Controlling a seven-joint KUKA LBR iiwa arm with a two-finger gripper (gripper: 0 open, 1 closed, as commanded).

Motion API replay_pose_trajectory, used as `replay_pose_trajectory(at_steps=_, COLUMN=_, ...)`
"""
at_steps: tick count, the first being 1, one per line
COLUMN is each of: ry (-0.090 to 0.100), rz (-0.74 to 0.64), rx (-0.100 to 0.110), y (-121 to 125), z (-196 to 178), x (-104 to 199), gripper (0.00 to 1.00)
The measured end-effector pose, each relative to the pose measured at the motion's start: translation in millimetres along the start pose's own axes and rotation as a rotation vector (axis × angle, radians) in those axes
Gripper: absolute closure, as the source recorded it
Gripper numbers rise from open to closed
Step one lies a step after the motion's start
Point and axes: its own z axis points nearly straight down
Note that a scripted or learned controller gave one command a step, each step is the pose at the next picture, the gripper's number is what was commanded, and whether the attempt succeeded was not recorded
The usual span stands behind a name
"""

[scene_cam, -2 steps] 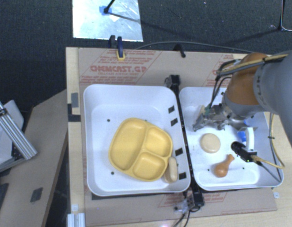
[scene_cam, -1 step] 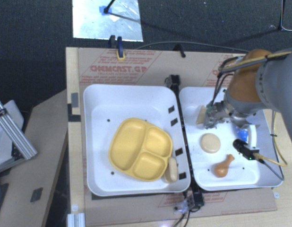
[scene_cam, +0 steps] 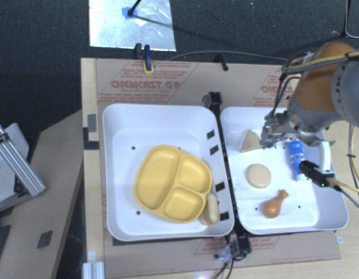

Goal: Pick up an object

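Note:
The right bin (scene_cam: 333, 217) holds a pale wedge-shaped piece (scene_cam: 248, 142), a round beige biscuit (scene_cam: 258, 175), a brown drumstick (scene_cam: 275, 204) and a blue bottle (scene_cam: 295, 156) lying on its side. My gripper (scene_cam: 271, 137) hangs low over the bin's far part, between the wedge and the bottle's top, just right of the wedge. The grey wrist and orange band rise behind it to the right. I see nothing held in it.
The left bin (scene_cam: 162, 127) carries a yellow divided tray (scene_cam: 173, 182) with a small bread roll (scene_cam: 211, 208) beside its lower right corner. A black divider (scene_cam: 223, 161) runs between the bins. Cables (scene_cam: 336, 185) trail along the right bin's right side.

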Motion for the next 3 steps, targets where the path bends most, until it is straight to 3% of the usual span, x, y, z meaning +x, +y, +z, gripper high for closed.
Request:
replay_pose_trajectory(at_steps=1, ry=0.000, rz=-0.001, rx=0.000, y=2, z=-54, x=0, gripper=1.00)
replay_pose_trajectory(at_steps=3, ry=0.003, rz=-0.006, rx=0.005, y=10, z=-63, x=90, gripper=1.00)
